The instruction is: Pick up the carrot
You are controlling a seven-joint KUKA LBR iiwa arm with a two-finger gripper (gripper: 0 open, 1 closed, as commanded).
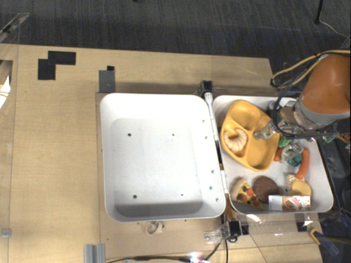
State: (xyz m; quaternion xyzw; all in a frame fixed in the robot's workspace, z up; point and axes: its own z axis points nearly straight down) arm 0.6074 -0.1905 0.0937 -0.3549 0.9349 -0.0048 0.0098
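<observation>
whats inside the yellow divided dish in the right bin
The yellow divided dish holds a pale ribbed item in its left compartment. The gripper covers part of its right side.

The arm [328,89] runs off the right edge — it hides the carrot's [303,165] upper end.

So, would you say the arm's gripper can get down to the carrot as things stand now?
Probably yes. The gripper hangs right beside the carrot in the right bin, and nothing lies on top of the carrot. A teal toy sits close alongside and may crowd the grasp.
</observation>
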